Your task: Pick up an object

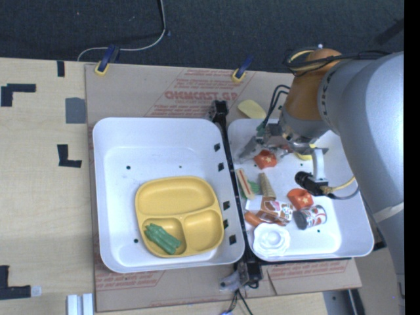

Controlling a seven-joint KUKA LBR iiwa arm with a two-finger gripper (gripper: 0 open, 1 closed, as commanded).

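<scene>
Arm: entered from the right of the frame, grey and bulky, with the orange band at upper right, bent down over the top of the right bin.
Bench: pale wood, marked with black tape at far left; cardboard sheet laid under both bins, clipped at its top edge.
Left bin: white, shallow, centre-left of the frame.
Right bin: white, shallow, pressed against the left bin's right side, lower right of the frame.
Yellow plate: divided into compartments, seated in the lower half of the left bin.
Green object: lay in the plate's lower-left compartment.
White round lid: rested at the bottom of the right bin, near its front edge.
Gripper: hung low at the upper left of the right bin, directly above the red object; whether spread or pressed together could not be told.
Red object: small, sat in the upper part of the right bin, just under the gripper; not seen pinched.
Other clutter: small red, orange, tan and black pieces scattered through the middle of the right bin, crowded together, kinds not told apart.
</scene>
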